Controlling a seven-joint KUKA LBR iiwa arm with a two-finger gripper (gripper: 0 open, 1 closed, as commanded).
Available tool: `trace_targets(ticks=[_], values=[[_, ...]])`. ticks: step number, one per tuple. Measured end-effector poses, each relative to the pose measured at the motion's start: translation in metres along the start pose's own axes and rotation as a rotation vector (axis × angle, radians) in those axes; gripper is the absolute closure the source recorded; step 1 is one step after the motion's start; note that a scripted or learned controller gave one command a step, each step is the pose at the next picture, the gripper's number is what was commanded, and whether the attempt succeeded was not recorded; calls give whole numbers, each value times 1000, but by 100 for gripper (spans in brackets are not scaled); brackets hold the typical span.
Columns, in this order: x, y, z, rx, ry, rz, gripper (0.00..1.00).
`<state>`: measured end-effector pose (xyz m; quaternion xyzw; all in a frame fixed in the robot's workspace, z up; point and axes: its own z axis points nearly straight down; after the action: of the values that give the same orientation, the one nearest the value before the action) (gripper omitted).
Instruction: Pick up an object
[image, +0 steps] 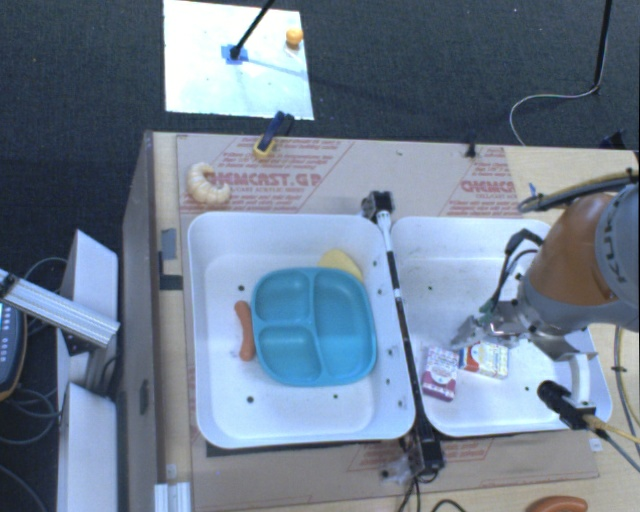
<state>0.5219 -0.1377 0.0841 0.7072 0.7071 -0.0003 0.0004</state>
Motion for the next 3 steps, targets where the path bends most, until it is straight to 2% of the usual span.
trace_targets(ticks=[1,2,3], values=[[1,2,-11,-3,1,-2,100],[1,1,-11,-3,1,-2,0],[-55,49,-42,-4,-1,-1,0]])
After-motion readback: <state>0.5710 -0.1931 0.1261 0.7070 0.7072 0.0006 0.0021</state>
